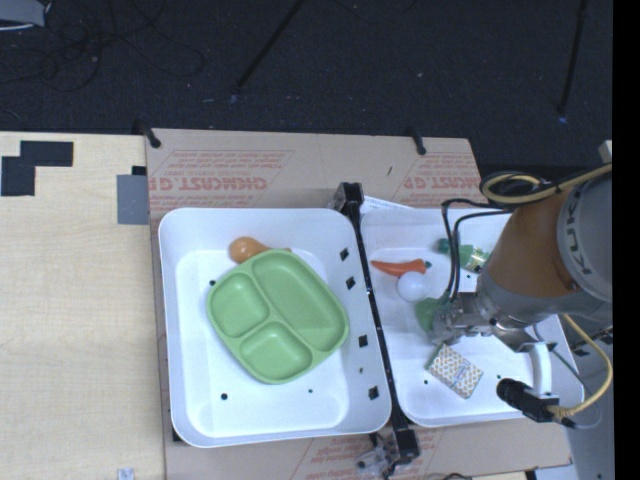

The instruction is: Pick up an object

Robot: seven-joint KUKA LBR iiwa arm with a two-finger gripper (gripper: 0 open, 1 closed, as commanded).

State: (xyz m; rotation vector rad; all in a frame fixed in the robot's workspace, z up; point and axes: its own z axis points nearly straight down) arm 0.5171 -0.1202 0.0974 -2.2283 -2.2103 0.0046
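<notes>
Patterned packet (455,372), flat, right bin's (520,415) near edge.

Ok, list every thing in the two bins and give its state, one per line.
Green three-compartment plastic plate: flat in the left white bin, tilted askew.
Orange rounded object: partly tucked behind the plate's far edge.
Orange carrot-shaped toy: lying on its side in the right white bin.
White ball: resting beside the carrot.
Patterned small packet: lying flat, near the gripper.
Gripper: low over the right bin.
</notes>
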